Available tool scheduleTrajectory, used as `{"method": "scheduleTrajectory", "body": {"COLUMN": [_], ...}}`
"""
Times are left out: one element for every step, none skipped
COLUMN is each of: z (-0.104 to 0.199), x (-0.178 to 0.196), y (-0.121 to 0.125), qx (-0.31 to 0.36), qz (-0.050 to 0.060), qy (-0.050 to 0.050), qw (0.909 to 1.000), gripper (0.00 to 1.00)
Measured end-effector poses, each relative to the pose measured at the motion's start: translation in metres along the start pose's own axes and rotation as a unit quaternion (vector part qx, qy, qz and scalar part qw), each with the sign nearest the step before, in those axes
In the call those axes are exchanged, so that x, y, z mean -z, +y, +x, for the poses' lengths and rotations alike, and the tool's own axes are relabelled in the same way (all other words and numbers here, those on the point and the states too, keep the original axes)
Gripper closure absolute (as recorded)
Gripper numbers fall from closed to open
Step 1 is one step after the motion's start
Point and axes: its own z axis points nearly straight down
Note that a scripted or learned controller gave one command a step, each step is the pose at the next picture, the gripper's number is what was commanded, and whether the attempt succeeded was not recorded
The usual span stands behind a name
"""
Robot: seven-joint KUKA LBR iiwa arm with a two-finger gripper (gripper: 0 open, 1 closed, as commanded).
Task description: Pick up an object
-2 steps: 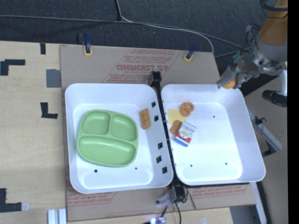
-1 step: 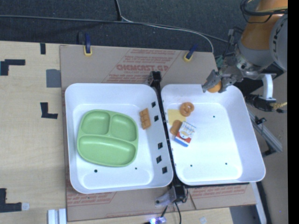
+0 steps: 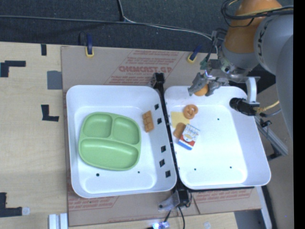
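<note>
My gripper (image 3: 203,87) hangs over the far edge of the right bin (image 3: 238,171). A small orange object (image 3: 200,90) shows between its fingers, lifted off the bin floor, and the fingers are shut on it. Just below it in the right bin lie an orange ring-shaped piece (image 3: 190,110), a yellow flat slice (image 3: 177,118), a small brown piece (image 3: 179,130) and a white packet with red and blue print (image 3: 189,137). In the left bin (image 3: 86,185) an orange-brown block (image 3: 148,121) rests near the right wall.
A green divided plate (image 3: 110,140) fills the middle of the left bin. A black divider with clips (image 3: 164,128) runs between the bins. The arm's grey body and orange band (image 3: 248,23) loom over the upper right corner. A cable (image 3: 143,23) crosses the dark back.
</note>
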Motion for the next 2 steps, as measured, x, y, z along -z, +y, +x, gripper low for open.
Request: {"method": "scheduleTrajectory", "body": {"z": [0.062,0.11], "x": [-0.008,0.001], "y": [-0.007,-0.012], "qx": [0.0,0.0], "qz": [0.0,-0.001], "qy": [0.0,0.0], "qw": [1.0,1.0], "gripper": [1.0,1.0]}}
